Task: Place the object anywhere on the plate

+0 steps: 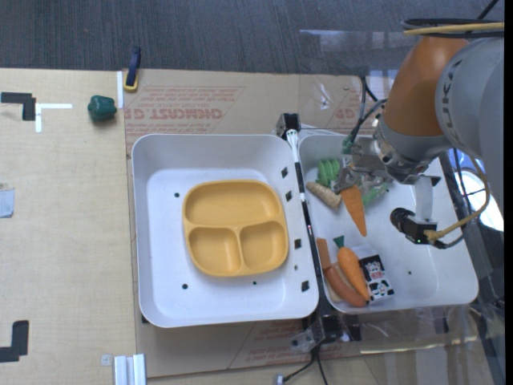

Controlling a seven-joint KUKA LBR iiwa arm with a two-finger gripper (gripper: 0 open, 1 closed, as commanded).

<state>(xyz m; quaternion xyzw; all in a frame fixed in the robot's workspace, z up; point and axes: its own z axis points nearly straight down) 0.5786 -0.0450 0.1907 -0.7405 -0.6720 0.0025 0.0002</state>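
A yellow three-compartment plate (235, 226) lies in the left white bin (160, 239) with nothing on it. Over the right bin (433, 279), my gripper (358, 180) comes down from the grey and orange arm. The broad end of an orange carrot (355, 208) sits between the fingers, and its tip points down toward the bin floor. The gripper is to the right of the plate, past the wall between the two bins.
The right bin also holds a green leafy piece (329, 169), a pale stubby vegetable (323, 193), two more carrots (349, 268) and a small black-and-white block (373, 274). A green lump (102, 108) lies on the bench at far left.
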